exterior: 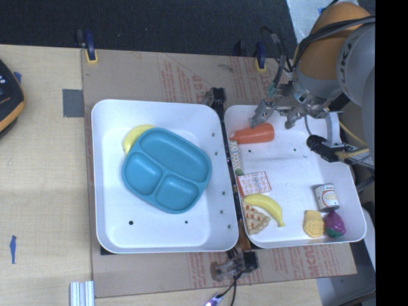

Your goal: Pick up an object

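Note:
My gripper (275,118) hangs at the far edge of the right bin (299,161), open, with nothing between its fingers. An orange carrot (252,134) lies just below and left of it, near the left fingertip. It is not held. Further forward in the same bin lie a red and white card (254,183), a banana (264,206) and a waffle piece (255,221). A small can (327,197), a yellow corn piece (312,223) and a purple grape bunch (335,224) sit in the front right corner.
The left bin (111,228) holds a blue divided plate (167,169) that lies partly over a yellow object (134,136). The arm's orange band (328,40) and cables stand above the right bin's far right corner. A dark device (7,97) sits at the bench's left edge.

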Available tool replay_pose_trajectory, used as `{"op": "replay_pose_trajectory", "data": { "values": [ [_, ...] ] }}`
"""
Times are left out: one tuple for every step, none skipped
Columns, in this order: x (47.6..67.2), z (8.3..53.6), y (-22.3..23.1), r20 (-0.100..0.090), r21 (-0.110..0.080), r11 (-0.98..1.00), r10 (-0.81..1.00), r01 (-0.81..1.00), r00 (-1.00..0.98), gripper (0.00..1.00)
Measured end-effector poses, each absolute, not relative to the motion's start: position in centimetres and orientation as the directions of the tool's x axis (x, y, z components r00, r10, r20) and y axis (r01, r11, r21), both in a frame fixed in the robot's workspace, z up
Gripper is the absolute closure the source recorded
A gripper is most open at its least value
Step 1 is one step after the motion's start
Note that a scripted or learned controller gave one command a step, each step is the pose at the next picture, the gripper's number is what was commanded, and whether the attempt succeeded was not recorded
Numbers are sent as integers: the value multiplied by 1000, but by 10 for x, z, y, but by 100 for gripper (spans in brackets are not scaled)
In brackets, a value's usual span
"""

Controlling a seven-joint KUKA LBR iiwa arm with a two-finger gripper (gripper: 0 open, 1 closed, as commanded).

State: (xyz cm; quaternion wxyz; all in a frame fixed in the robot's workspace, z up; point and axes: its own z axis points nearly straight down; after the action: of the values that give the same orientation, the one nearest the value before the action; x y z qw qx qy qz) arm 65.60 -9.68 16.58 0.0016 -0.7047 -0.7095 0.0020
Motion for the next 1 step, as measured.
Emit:
{"op": "replay_pose_trajectory", "data": {
  "values": [
    [661,109,-98,0,11,4,1000,1000,-4,0]
  ]
}}
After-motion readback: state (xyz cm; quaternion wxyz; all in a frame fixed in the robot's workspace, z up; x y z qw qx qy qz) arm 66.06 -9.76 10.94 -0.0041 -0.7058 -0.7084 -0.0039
